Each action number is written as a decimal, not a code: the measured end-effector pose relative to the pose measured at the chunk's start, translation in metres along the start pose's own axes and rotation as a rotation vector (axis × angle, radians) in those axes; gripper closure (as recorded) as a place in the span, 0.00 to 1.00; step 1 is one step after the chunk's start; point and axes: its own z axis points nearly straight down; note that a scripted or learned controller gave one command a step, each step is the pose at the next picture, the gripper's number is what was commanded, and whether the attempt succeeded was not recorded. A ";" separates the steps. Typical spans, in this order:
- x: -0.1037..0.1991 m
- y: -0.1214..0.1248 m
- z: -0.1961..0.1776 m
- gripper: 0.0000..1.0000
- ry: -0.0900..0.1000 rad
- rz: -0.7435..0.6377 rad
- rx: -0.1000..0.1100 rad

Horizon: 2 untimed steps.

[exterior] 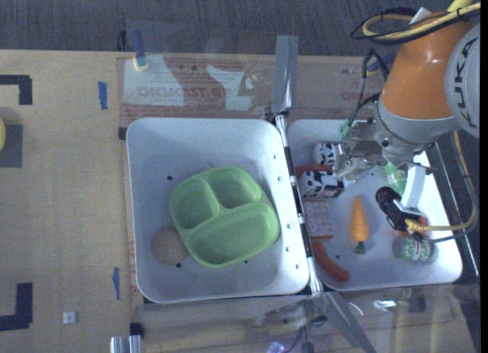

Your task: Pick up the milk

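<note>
1. The cow-patterned milk carton (pixel 322 184) lies in the right bin (pixel 450 267), against its left wall.
2. The gripper (pixel 352 162) hovers just beside it; I cannot tell its opening.
3. Descend centred, avoiding the carrot (pixel 358 224) nearby.
</note>
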 end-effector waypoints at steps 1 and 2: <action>0.038 0.019 -0.008 1.00 -0.001 0.105 -0.004; 0.041 -0.005 -0.116 1.00 -0.001 0.497 -0.002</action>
